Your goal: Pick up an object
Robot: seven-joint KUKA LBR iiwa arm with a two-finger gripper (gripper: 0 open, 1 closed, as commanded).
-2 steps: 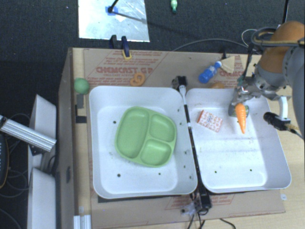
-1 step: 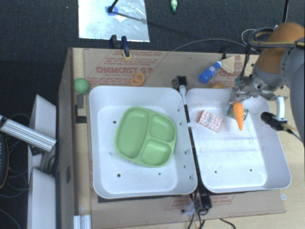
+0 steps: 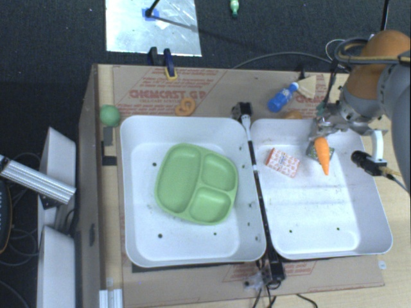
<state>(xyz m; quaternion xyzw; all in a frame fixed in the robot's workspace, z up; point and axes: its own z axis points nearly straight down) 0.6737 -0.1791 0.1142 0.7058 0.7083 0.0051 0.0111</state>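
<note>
Carrot (image 3: 322,154), orange with a green top, hangs point-down between the closed fingers of the gripper (image 3: 319,136), above the right bin (image 3: 334,236). Arm (image 3: 372,76) reaches in from the right, wrist angled down. Small printed packet (image 3: 282,162) lies left of the fingers; green divided tray (image 3: 196,183) farther left.
</note>
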